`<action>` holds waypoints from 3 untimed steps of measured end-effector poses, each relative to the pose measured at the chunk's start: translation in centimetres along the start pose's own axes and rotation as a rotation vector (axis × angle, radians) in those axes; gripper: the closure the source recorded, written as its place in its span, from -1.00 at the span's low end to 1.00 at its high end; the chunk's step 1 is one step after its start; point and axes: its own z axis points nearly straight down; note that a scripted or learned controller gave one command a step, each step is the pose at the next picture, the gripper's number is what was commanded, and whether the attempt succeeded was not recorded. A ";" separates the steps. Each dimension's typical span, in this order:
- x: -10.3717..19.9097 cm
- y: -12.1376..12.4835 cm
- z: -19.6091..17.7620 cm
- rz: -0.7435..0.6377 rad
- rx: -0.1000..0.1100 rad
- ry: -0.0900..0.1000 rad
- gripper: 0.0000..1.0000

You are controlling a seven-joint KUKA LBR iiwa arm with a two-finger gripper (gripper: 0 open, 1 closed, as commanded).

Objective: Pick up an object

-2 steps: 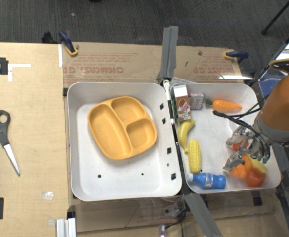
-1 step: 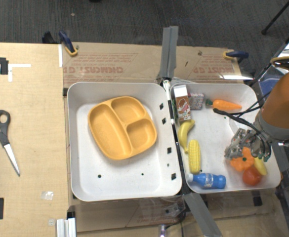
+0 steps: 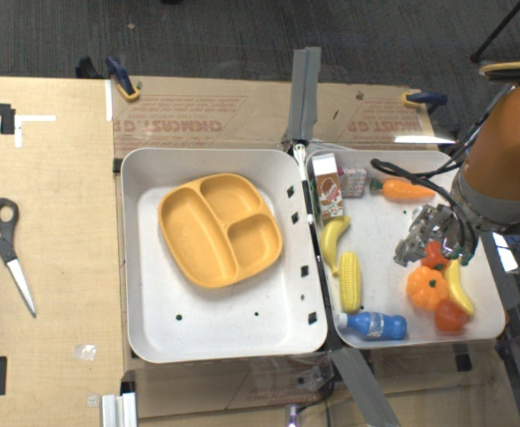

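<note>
Two shallow white plastic bins sit side by side on the bench, and the gripper (image 3: pixel 435 236) hangs low over the right bin (image 3: pixel 384 278), near its right wall. Whether the jaws stand wide or narrow, I cannot tell: the metal parts blur into one grey cluster, and no object shows between them.

Just below the jaws and touching them in the view lies a small red plastic toy (image 3: pixel 434 254), and right under that a round orange pumpkin-shaped toy (image 3: pixel 425 288). A yellow plastic banana (image 3: pixel 459 285) lies just to the right of the pumpkin, with a red-orange round fruit toy (image 3: pixel 449 317) at its lower end.

Above the jaws, near the bin's far wall, lies an orange plastic carrot with a green top (image 3: pixel 402 189). Well to the left of the jaws are a second yellow banana (image 3: pixel 332 240), a yellow corn cob (image 3: pixel 350 280), a red and white carton (image 3: pixel 328 186) and a small grey packet (image 3: pixel 355 181). Below and to the left lies a blue plastic bottle (image 3: pixel 375 326) on its side.

Far to the left of the jaws, the left bin (image 3: pixel 153 327) holds a yellow divided plastic plate (image 3: pixel 220 229). Grey-handled scissors (image 3: pixel 7 247) lie on the wooden bench beyond it.
</note>
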 end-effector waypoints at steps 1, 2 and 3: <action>3.2 -1.2 9.9 -0.246 0.000 0.001 1.00; 2.4 -0.9 9.2 -0.246 -0.005 -0.031 -1.00; -7.4 1.3 6.1 -0.191 -0.001 -0.002 -1.00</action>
